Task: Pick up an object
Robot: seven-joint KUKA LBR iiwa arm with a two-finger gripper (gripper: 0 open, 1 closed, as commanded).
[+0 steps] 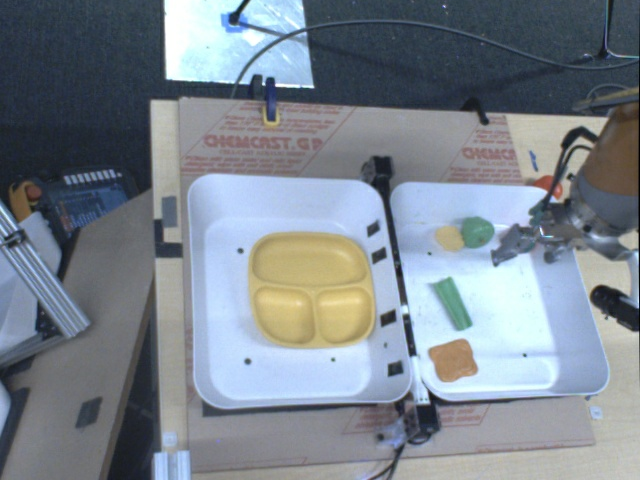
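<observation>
Looking down from the camera view, the gripper [522, 242] hangs over the right bin [575, 313], fingers spread apart and holding nothing. Nearest lies a green ball [478, 231] touching a yellow piece [449, 238]; it looks light, smooth, likely to roll, so pinch across its middle

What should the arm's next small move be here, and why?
Probably shift the hand toward the green ball and lower over it. The hand hangs above the right bin holding nothing, and that ball, beside the yellow piece, lies nearest.
</observation>
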